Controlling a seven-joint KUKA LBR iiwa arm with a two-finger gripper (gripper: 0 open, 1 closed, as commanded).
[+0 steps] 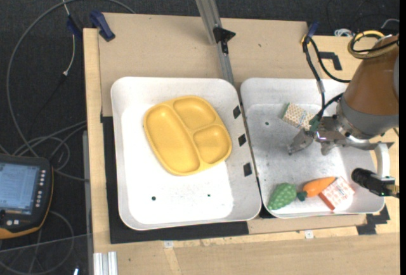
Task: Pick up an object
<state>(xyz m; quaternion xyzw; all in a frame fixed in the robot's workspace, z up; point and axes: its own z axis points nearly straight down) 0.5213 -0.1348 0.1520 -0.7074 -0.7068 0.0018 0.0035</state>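
A toy carrot [302, 191] — orange body, knobbly green top — lies at the right bin's [266, 109] near edge, touching a small orange-white box [337, 193]. The gripper [311, 141] hovers mid-bin with fingers spread, pinching nothing; the arm [374, 93] partly hides a speckled packet [295, 115].

No legible text, labels, brands or numbers. Small orange-and-white box [338, 193] just below fingers [297, 144]: printing present, too small to read. Patterned packet [295, 115] just above fingers: no readable marks. Handheld pendant screen [17, 186] far left of fingers: lit, content blurred.
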